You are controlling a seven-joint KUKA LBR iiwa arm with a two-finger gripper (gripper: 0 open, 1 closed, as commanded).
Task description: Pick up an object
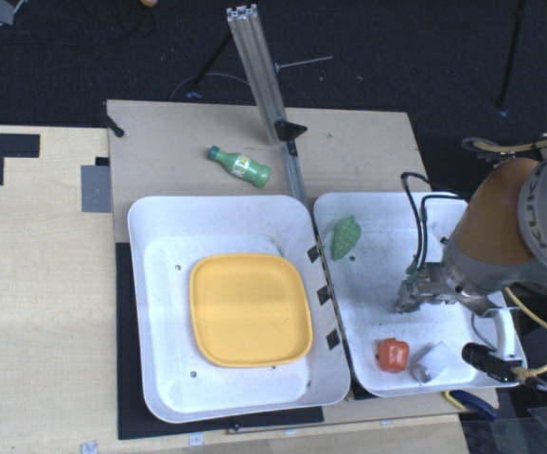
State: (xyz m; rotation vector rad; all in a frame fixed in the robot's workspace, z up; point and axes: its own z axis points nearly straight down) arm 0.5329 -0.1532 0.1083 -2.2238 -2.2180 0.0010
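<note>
Two white bins sit side by side on the desk (368, 140): the left bin (160, 244), at frame centre, carries a yellow plate (251, 308); the right bin (373, 220) holds the pickable pieces. The arm (505, 225) reaches in from the right edge, and the gripper (412, 296) hangs low over the middle of the right bin; whether it is apart or together I cannot tell, and nothing is seen in it. Green leaf-shaped object (345, 236) lies near the bin's upper left, well apart from the gripper. Red object (393, 355) lies lower, near the front wall, with a small grey object (425, 367) just beside it. Judgement: the red piece is the nearer candidate; centre above it before descending, straddling it clear of the grey neighbour and the wall. A green bottle (239, 165) lies on the desk outside the bins, upper centre.
</note>
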